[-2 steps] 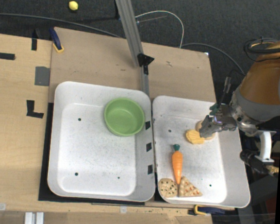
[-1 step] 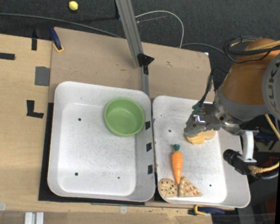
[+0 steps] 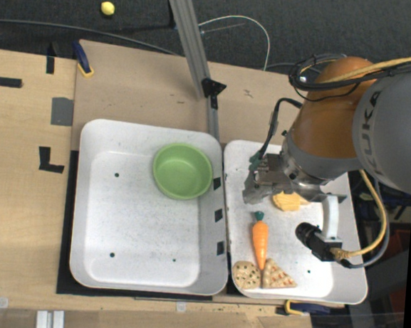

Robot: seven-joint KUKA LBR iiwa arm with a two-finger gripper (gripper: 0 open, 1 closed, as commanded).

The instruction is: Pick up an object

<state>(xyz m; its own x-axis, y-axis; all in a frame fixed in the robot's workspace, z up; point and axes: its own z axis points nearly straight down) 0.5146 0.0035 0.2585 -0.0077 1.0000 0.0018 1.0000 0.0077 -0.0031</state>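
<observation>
Objects for picking, right-hand shallow white bin [image 3: 348, 290]: one orange toy carrot with a green top [image 3: 259, 242], lying lengthwise near the bin's middle; one round tan cracker with dots [image 3: 246, 275] and one triangular tan cracker wedge [image 3: 276, 276], side by side at the near edge, just below the carrot's tip; one pale orange-yellow lumpy piece [image 3: 288, 201], partly hidden under the arm's wrist. Left-hand shallow white bin [image 3: 98, 207]: one round light-green plastic bowl [image 3: 183, 170], upright, at the far right corner. End effector [image 3: 259, 188]: grey metal, hanging over the far part of the right bin, above the carrot's top and just beside the yellow piece; whether it is apart or together I cannot tell. Wooden desk [image 3: 16, 200]: carries both bins.
</observation>
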